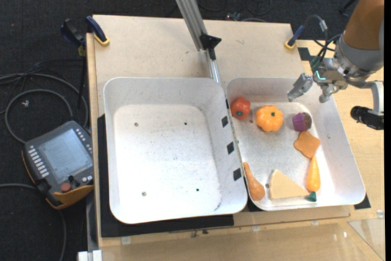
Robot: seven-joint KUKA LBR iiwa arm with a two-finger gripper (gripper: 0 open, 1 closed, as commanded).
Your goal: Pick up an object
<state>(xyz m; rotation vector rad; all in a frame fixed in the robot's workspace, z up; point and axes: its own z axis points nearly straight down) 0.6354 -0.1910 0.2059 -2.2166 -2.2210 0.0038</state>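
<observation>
Approach step: two-finger gripper (313,87), fingers spread and empty (above the right white bin (351,159)), must next descend onto the small purple rounded toy (300,121).

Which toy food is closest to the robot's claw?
The purple one. It sits just below the gripper, at the right bin's far end; the pumpkin and tomato lie farther left.

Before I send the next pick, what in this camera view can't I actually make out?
- Purple item in the right bin: too small to identify.
- Green bit below the carrot: too small; attached or separate, unclear.
- Arm above the gripper: cut off by the right edge.
- Pendant screen: text too small to read.
</observation>
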